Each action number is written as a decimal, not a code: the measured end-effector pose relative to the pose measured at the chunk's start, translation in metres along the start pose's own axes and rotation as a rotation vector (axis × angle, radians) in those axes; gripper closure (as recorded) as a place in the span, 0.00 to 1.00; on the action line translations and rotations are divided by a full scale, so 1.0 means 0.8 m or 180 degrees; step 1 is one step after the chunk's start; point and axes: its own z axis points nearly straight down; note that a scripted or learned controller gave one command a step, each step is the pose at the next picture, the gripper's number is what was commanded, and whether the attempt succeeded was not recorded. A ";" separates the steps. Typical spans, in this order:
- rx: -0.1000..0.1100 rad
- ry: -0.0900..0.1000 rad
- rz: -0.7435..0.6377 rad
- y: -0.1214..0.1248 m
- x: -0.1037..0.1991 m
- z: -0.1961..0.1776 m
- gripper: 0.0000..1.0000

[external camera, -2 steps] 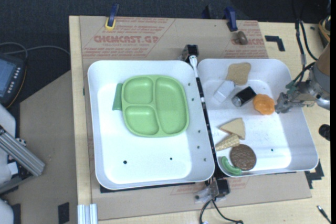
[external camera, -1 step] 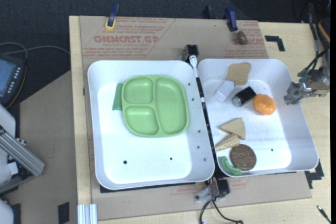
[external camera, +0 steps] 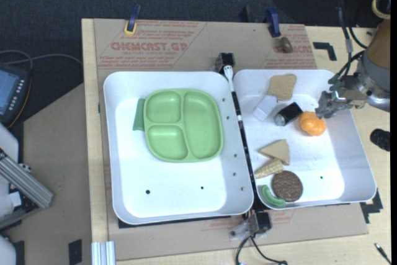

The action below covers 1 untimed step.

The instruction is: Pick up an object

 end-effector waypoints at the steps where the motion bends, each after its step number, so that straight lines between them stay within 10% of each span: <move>1: 0.0006 0.0005 -0.0006 0.013 0.077 -0.001 1.00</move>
